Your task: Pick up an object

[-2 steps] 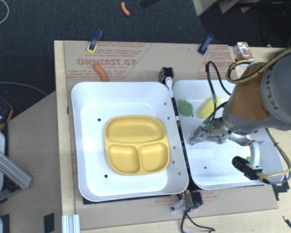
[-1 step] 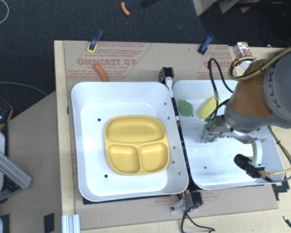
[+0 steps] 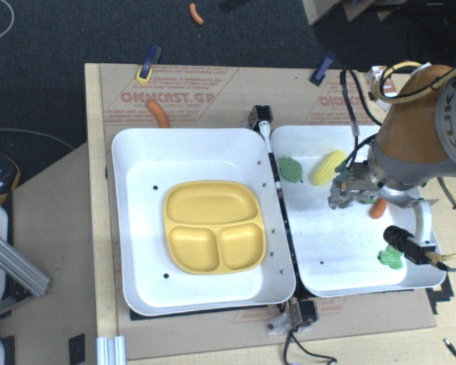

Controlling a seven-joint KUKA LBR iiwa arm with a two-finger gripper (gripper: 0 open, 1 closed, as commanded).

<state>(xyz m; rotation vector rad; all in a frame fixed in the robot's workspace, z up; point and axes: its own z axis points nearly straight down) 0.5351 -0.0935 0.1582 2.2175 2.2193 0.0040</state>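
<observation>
Looking down on the counter (image 3: 213,90), two white bins sit side by side: the left bin (image 3: 137,204) carries a yellow divided tray (image 3: 213,225), and the right bin (image 3: 342,257) has the small toys and the arm (image 3: 418,128) reaching in. Open floor lies in the lower middle of that right bin, so there's room to travel there, but the divider wall between the bins runs just beside the green leafy toy (image 3: 291,169). The hand (image 3: 348,188) is low in the bin, right next to the yellow corn (image 3: 328,166); whether it's spread or pinching anything, I cannot tell from this angle. The corn looks the likeliest target: probably light hollow plastic, stiff, a bit slick, best taken across its narrow middle. An orange piece (image 3: 377,208) lies beside the wrist, and a green bit (image 3: 391,259) sits near the front right rim, awkwardly close to the edge.
</observation>
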